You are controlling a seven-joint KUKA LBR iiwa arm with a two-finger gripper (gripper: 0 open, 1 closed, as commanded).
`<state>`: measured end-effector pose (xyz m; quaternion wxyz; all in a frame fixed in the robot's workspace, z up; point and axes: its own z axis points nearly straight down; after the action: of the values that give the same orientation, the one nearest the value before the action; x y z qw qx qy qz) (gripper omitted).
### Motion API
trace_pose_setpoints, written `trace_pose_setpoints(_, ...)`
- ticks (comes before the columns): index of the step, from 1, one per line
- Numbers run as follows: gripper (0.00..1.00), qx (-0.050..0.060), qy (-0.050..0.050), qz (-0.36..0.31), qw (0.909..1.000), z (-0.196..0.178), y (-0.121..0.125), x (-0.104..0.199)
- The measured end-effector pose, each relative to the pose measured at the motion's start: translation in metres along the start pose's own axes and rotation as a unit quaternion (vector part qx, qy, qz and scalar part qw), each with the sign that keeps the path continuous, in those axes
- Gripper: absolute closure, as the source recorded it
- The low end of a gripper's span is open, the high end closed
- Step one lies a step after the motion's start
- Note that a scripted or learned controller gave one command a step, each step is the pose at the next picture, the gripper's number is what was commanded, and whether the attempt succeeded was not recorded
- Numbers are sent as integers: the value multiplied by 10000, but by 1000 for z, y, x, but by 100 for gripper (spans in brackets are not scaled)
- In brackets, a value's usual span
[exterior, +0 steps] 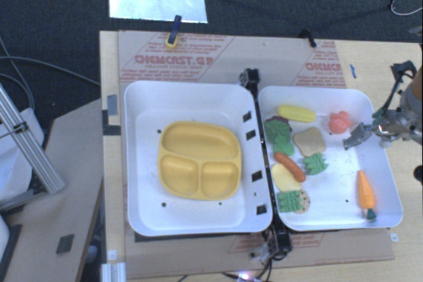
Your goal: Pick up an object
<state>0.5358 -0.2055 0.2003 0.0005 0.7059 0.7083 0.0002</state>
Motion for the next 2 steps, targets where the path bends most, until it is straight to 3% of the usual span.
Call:
trace_pose_setpoints(1,0,50,32,3,10000,120,-50,60)
trace_pose_setpoints(2,0,9,17,-29,10000,116,-49,127)
